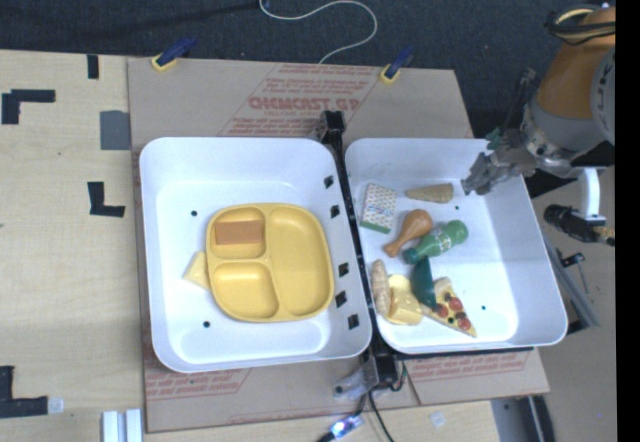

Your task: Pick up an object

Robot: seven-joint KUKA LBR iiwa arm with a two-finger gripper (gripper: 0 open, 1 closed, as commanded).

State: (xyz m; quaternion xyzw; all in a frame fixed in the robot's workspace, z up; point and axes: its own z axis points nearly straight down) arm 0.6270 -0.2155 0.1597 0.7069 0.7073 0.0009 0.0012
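Candidate objects for pick-up lie in the right bin (520,230). A tan wedge-shaped piece (430,194) sits at the far side, nearest the gripper (482,173), which hovers just to its right over the bin's far right part; nothing is visible between the fingers, and whether they are wide or narrow cannot be told from this angle. Left of the wedge, against the bin's left wall, lies a pale checked block (379,207). Nearer the viewer, a brown toy drumstick (408,231) lies at a slant, touching a green bottle (439,241) on its right. Nearer still are a dark teal piece (423,280), a toy pizza slice (453,308) to its right, and a yellowish toy (392,296) to its left, all crowded together in the near left part of the bin.

The left bin (170,180) holds a yellow divided tray (300,270), with a brown slab (240,230) in its far left compartment and a pale yellow wedge (195,271) showing from under its left edge.

Both bins rest on a cardboard sheet (290,100) printed in red, held by two clips at its far corners, on a light wooden bench (60,230) with dark marks. A thin white cable (320,15) crosses the dark floor beyond. The grey arm (575,100) enters from the right.
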